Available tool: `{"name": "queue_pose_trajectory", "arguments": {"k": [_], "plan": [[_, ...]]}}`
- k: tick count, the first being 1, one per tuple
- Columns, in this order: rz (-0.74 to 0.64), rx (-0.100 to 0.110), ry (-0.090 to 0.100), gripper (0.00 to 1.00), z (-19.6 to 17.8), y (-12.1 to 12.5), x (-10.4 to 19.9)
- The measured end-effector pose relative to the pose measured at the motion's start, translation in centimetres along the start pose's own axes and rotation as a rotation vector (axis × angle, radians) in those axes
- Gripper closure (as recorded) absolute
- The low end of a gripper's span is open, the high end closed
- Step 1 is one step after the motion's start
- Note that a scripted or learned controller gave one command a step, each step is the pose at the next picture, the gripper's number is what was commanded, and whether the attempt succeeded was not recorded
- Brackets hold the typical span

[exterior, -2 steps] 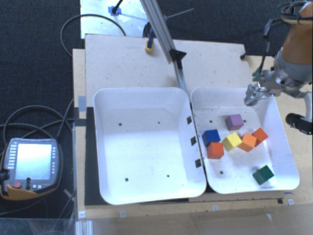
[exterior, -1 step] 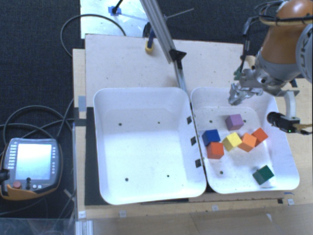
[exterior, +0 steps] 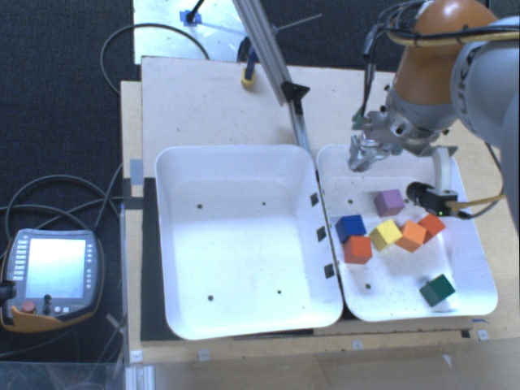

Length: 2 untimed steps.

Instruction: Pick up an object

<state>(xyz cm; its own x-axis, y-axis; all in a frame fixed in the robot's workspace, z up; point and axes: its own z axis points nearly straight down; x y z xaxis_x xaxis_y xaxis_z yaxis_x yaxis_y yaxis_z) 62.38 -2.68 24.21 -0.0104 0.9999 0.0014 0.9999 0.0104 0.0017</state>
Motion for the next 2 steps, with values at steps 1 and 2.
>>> {"name": "queue_pose_trajectory", "arguments": {"k": [1, 2], "plan": [[0.0, -0.001, 0.0, 1.0, 0.9, 1.3, 4.5], [-0.001, -0.003, 0.001, 1.0, -0.1, 2.5, 10.1]]}}
